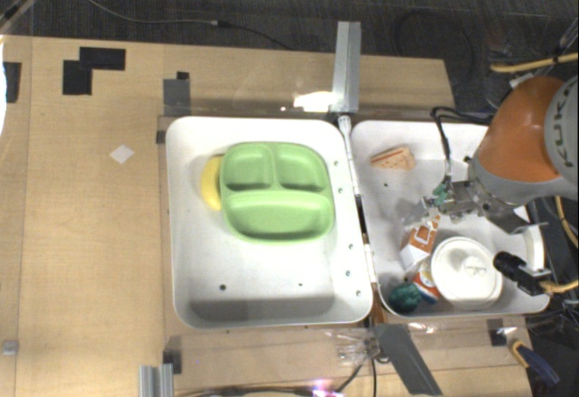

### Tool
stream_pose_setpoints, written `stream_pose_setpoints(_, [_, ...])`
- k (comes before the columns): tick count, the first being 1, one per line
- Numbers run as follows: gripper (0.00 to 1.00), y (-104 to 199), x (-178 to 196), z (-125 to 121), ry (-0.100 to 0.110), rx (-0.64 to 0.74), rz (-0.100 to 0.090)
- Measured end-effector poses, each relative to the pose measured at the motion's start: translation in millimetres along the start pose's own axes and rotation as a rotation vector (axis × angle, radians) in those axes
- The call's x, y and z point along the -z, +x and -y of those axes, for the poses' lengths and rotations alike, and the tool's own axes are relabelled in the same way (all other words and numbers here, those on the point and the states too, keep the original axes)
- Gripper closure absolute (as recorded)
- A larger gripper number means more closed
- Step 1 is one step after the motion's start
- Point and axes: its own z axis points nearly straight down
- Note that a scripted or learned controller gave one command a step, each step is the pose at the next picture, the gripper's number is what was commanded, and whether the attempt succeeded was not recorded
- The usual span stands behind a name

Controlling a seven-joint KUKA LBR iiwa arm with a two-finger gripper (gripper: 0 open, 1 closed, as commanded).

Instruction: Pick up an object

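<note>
My gripper (442,202) hangs low over the middle of the right bin (391,205), at the end of the grey arm with the orange band (525,137). Just below and left of it lies a small orange and white packet (418,242). A white round tub (465,271) sits at the bin's front, with a dark green thing (404,297) and an orange piece (425,283) by its left side. A tan wedge (392,157) lies at the back of this bin, apart from the gripper.
The left bin (190,269) holds a green divided plate (274,190) with a yellow thing (211,183) partly under its left edge. A metal post (346,70) stands behind the wall between the bins. Wooden bench surrounds both.
</note>
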Motion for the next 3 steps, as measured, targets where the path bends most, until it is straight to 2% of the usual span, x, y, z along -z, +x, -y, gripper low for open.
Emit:
stream_pose_setpoints(1, [0.00,3,-27,5,-0.017,0.036,0.003])
stream_pose_setpoints(2, [1.00,4,-15,2,-0.024,0.035,0.004])
stream_pose_setpoints(3, [1.00,78,128,9,-0.003,0.046,0.001])
